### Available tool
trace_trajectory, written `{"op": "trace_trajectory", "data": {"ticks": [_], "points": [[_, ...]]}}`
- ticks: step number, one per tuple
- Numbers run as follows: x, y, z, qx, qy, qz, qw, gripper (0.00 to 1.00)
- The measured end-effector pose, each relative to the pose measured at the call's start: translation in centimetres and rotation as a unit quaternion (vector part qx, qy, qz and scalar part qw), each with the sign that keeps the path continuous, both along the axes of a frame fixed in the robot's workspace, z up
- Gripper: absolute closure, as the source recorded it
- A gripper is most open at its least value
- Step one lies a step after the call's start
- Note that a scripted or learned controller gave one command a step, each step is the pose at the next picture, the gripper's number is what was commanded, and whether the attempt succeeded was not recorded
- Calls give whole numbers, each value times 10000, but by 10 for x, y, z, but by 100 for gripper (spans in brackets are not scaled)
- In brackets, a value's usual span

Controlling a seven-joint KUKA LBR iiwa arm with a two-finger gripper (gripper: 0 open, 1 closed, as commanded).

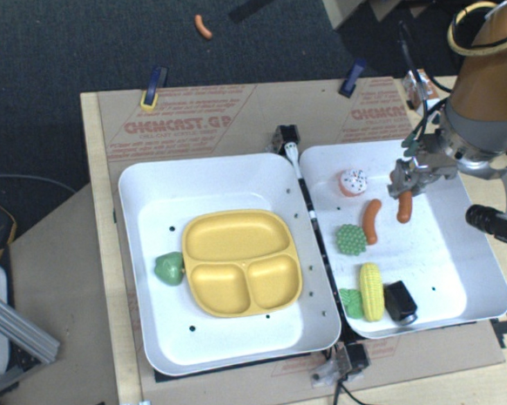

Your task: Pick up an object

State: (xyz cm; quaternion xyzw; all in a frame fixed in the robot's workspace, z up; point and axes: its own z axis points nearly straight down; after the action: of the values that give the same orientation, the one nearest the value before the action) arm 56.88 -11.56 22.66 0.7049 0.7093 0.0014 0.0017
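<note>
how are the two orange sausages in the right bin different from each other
The sausage at the gripper hangs upright between the fingers of the gripper, while the sausage beside the broccoli lies on the floor of the right bin. The sausage at the gripper looks shorter, partly covered by the fingers; the lying one shows full length, leaning slightly. Both are orange-red with rounded ends.

Bench (pixel 229 112) with two white bins (pixel 144 249) side by side

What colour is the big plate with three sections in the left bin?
Yellow. The divided plate shows plainly in the camera view.
</note>
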Motion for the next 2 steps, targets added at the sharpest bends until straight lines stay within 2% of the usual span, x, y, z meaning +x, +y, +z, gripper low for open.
{"op": "trace_trajectory", "data": {"ticks": [1,2], "points": [[37,43,3,5,-4,3,10000,100],[64,57,-10,-3,4,-16,10000,100]]}}
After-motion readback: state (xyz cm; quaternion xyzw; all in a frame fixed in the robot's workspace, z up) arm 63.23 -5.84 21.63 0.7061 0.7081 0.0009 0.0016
